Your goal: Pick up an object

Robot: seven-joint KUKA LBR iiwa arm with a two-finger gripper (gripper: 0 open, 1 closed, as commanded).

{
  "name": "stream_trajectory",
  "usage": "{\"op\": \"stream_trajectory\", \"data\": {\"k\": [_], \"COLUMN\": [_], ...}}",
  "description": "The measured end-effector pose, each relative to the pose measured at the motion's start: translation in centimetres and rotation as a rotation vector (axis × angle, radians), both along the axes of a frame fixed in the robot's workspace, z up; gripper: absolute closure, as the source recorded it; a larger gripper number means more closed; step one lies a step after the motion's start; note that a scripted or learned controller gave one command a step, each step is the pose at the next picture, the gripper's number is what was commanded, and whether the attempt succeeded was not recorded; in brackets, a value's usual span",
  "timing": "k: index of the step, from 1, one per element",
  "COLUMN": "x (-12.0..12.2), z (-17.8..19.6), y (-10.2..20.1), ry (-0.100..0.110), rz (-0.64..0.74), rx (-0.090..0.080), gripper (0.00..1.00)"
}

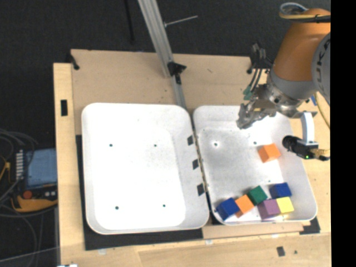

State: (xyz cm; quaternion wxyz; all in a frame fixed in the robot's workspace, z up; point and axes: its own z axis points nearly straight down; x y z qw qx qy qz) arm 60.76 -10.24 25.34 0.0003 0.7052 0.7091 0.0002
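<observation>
Seven small cubes lay in the right bin (222, 115), all resting flat on its floor. An orange cube (270, 152) sat alone near the bin's right edge, about midway along it, well apart from the others. The remaining six clustered along the bin's near edge. A blue cube (227, 207) lay closest to the near left corner, with a second orange cube (244, 203) touching it and a green cube (257, 195) just beside that. Toward the near right corner sat a purple cube (269, 208), a yellow cube (285, 205) against it, and another blue cube (280, 191) just behind them.
</observation>
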Motion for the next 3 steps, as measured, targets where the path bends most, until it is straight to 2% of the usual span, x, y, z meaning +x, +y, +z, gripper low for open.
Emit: {"op": "stream_trajectory", "data": {"k": [2,3], "x": [-0.9,-2.9], "z": [-1.8,-0.8], "y": [10.0,15.5], "ry": [0.002,0.002], "rz": [0.000,0.003], "rx": [0.000,0.003], "gripper": [1.00,1.00]}}
